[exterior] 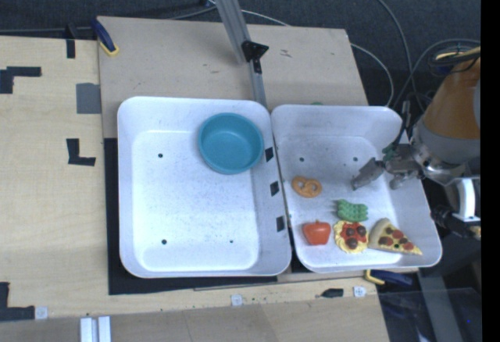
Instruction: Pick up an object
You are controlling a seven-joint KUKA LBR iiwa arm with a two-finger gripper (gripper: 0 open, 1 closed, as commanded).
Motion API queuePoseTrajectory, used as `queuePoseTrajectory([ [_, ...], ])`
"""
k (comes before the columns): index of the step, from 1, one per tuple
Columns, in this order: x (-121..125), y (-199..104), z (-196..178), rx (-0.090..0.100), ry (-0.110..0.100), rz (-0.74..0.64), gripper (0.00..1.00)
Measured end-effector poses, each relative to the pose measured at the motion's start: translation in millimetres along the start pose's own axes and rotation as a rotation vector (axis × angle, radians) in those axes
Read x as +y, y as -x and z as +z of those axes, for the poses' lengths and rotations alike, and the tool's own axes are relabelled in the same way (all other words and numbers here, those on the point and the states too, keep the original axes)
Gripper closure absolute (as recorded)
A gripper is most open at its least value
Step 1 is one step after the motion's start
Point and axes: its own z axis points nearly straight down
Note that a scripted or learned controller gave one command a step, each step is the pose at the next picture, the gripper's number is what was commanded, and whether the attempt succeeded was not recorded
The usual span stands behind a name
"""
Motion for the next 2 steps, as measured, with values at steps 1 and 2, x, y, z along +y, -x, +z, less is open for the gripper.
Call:
queuePoseTrajectory([
  [1, -1, -1, 53, 0.0, -0.001, 0.0, 0.0],
  [2, 0, -1, 40, -0.001, 0.003, 0.0, 1.0],
])
